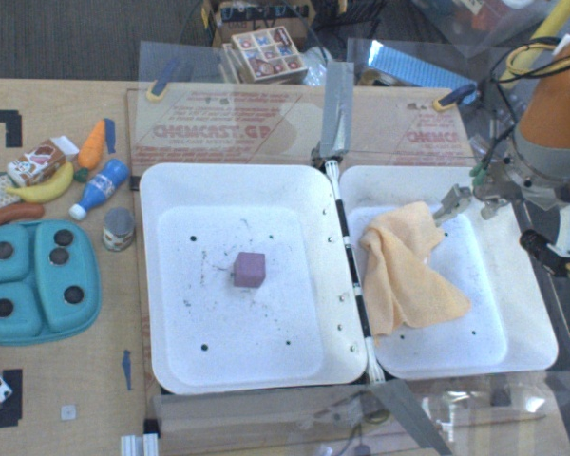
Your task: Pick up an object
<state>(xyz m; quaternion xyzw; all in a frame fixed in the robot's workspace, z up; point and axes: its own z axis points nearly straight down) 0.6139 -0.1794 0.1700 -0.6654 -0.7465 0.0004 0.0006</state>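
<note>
Centrally, a small purple cube-shaped block (249, 270) is recorded on the speckled floor of the left shallow white bin (171, 350), alone there and well apart from the walls.

A crumpled yellow-orange cloth (406, 270) is listed in the right shallow white bin (522, 345), spread from the bin's upper middle toward its left wall and lower centre.

The hand (465, 204) is noted over the upper right part of the right bin, just beside the cloth's upper corner; two pale fingers (448, 203) are seen apart, with nothing held between them. The grey arm with an orange band (554, 112) is entered from the right.

On the wooden surface (95, 388) to the left of the bins the following are catalogued: a teal moulded plastic tray with dark round spots (36, 281), a small grey tin can (119, 228), a blue-and-white toy bottle (100, 188), a yellow toy banana (44, 186), an orange toy carrot (94, 144) and a reddish toy sausage (5, 218).

Behind the bins, a patterned cardboard box (266, 53) is noted.
</note>
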